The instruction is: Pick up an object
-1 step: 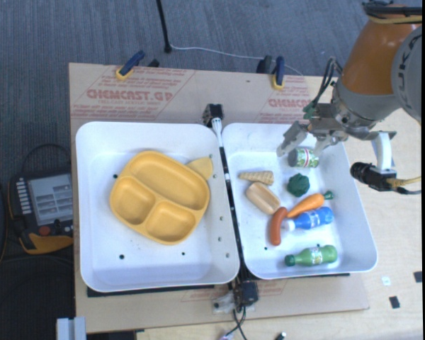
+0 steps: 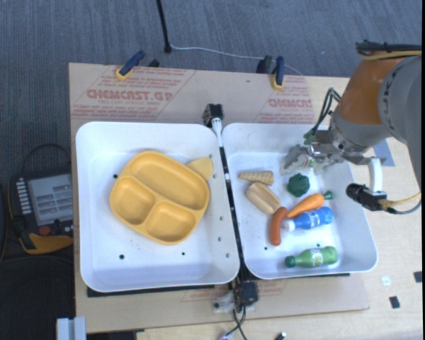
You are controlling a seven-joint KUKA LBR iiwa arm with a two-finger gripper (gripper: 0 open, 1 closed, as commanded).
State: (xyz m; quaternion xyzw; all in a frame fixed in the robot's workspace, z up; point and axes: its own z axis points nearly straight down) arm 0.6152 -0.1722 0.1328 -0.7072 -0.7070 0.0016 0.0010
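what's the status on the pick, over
Gripper low over right bin, nothing seen between its fingers. Dark green round item just below it, untouched. Carrot and blue bottle crowd close by.

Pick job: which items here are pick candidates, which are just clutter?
Candidates, in the right bin:
broccoli, carrot, blue bottle, green bottle, hot dog, bread roll, corn.
The gripper hangs above the broccoli.

Clutter:
yellow tray and yellow wedge in the left bin; clamps; pendant.
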